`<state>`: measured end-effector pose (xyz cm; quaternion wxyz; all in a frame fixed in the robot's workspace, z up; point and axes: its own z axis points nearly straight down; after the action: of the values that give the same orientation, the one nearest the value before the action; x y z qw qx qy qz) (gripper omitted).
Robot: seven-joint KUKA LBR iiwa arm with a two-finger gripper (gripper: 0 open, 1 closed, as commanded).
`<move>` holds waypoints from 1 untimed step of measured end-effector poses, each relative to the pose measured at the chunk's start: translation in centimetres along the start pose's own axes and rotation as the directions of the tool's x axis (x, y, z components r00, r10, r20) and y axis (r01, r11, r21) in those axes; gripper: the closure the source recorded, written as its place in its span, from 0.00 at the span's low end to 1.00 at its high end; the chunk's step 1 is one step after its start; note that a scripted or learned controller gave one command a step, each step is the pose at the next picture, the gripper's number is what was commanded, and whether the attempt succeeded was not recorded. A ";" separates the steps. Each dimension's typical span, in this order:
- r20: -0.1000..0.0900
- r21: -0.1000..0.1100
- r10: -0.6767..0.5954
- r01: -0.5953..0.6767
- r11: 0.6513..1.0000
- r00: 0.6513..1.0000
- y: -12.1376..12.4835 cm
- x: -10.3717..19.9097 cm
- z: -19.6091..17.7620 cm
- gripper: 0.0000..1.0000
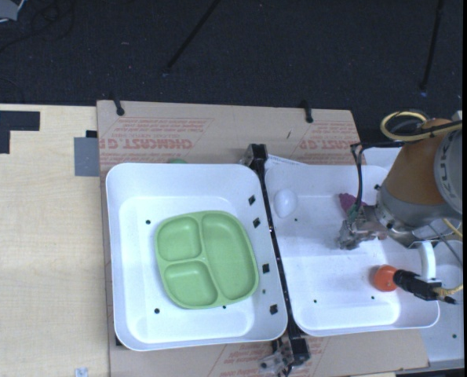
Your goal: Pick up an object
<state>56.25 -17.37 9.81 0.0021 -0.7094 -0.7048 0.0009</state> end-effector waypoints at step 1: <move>0.002 -0.005 -0.003 0.003 1.000 1.000 -0.4 -0.8 -4.7 1.00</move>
<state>55.90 -18.14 14.49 -0.0004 -0.7084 -0.7058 -0.0001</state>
